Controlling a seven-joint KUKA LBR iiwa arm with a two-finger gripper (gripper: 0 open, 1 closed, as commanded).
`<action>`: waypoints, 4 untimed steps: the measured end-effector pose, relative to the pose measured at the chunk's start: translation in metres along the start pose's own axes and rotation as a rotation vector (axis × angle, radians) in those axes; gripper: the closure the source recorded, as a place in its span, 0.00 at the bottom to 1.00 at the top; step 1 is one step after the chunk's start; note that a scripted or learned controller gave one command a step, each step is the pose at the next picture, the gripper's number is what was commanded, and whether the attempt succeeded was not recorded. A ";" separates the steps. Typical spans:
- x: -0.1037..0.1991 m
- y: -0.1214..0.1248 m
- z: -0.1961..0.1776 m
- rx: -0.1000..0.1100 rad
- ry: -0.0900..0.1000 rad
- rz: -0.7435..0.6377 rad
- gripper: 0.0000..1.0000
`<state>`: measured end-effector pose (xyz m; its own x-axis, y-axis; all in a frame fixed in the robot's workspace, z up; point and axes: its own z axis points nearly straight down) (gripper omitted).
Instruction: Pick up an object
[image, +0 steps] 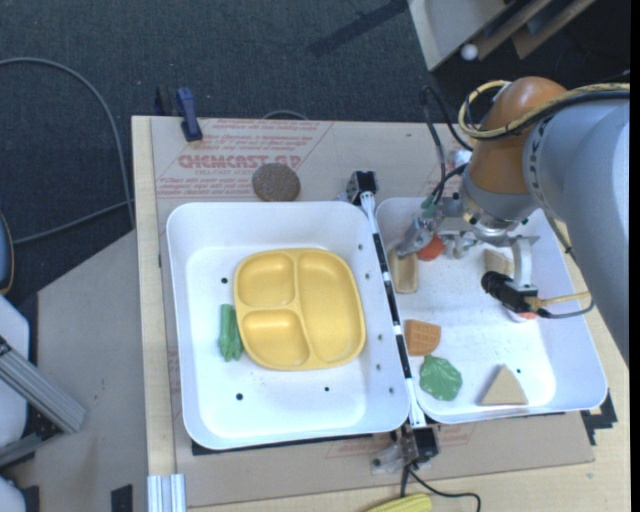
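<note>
grey arm (585, 160) from the right, orange-banded wrist bent downward, gripper (470, 245) low

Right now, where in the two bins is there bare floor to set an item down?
Left bin: bare strips above and below the yellow tray, and left of the green piece. Right bin: open middle between the gripper, orange square and tan wedge. Crowded: its lower left, by the green lump.

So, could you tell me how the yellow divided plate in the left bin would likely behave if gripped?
The yellow divided plate looks rigid and glossy, so probably stiff but slippery. It lies flat and wide, so it seems unlikely to roll; only its thin rim probably offers a pinch.
</note>
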<state>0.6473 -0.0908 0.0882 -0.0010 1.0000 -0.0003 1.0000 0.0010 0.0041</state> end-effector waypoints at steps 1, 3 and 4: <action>-0.004 0.021 0.002 0.000 0.000 -0.001 0.00; 0.020 -0.043 -0.097 0.006 0.001 0.000 1.00; 0.020 -0.043 -0.097 0.006 0.002 0.001 0.00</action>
<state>0.6035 -0.0708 0.1847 -0.0002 1.0000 0.0012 1.0000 0.0002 -0.0021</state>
